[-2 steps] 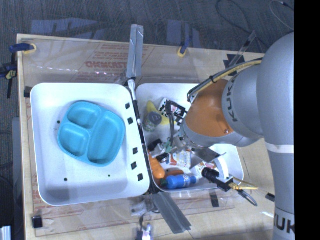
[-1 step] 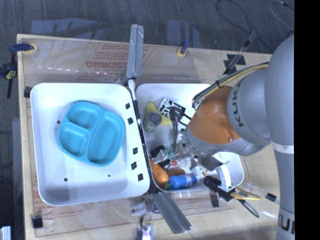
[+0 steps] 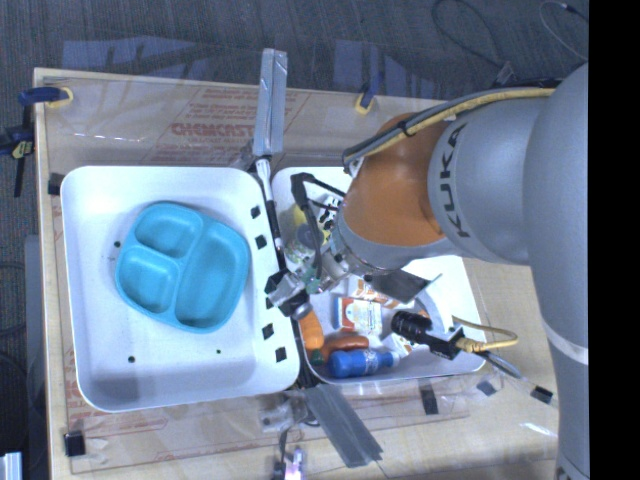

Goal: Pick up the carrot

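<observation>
Wooden bench on dark grey carpet.

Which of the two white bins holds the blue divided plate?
The left bin, farther from the arm; the right bin holds the carrot and clutter instead.

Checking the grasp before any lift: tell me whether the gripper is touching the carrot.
Cannot tell. In the camera view the gripper sits just above the carrot's upper end in the right bin, but the slant and clutter hide any contact or gap.
</observation>
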Tool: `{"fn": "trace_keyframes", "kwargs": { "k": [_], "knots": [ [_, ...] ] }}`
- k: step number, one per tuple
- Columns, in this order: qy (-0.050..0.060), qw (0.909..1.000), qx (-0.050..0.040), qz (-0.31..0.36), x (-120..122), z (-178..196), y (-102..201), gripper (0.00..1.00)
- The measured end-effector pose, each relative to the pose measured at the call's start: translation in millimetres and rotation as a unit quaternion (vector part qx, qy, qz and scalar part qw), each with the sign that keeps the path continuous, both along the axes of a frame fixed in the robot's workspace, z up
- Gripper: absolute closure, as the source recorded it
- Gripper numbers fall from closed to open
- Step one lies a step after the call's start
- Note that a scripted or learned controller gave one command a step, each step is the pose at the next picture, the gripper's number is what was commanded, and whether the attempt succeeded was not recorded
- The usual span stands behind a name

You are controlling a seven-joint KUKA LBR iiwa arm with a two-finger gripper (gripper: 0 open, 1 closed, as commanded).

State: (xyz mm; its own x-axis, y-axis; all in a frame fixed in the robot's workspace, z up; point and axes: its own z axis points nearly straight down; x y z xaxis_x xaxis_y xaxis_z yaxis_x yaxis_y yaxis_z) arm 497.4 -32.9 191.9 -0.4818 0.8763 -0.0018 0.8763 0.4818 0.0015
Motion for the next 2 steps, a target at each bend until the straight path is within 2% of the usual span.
{"fn": "trace_keyframes", "kwargs": {
  "k": [1,2],
  "knots": [
    [0.0,1.0,0.0,0.0,0,0,0,0.0],
    [0.003,0.999,0.0006,-0.046,-21,-1,-47,0.0]
  ]
}}
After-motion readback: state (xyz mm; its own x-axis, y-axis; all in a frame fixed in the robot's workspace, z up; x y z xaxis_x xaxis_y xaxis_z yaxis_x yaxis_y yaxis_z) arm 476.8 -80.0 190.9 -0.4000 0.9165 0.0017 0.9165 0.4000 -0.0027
